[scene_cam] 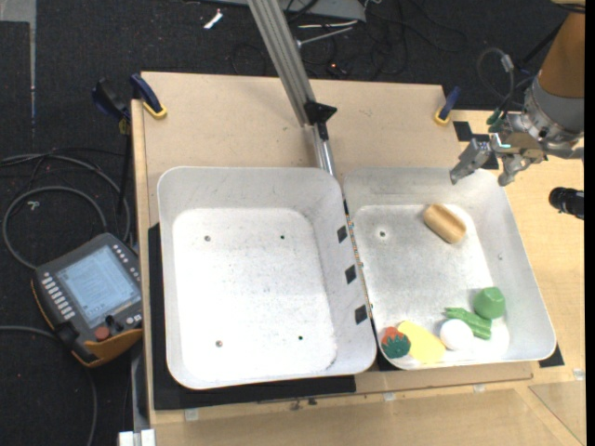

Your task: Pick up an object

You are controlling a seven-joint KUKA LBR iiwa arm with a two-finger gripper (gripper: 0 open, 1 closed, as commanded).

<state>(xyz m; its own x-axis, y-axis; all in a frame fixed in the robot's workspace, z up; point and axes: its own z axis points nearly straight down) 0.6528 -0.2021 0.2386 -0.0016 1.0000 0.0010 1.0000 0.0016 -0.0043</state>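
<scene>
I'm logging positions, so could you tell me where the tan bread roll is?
The tan bread roll lies in the right white bin, near its far edge, apart from the cluster.

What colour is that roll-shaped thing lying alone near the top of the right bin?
Tan, like baked bread: the roll, seen in the camera view.

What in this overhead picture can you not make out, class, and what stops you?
- Gripper, camera view: fingers spread, nothing between them, but their tips are too small to see.
- Arm: cut off by the top and right edges.
- Toys clustered in the right bin: the white piece is partly covered by the green one, and too small to identify.
</scene>
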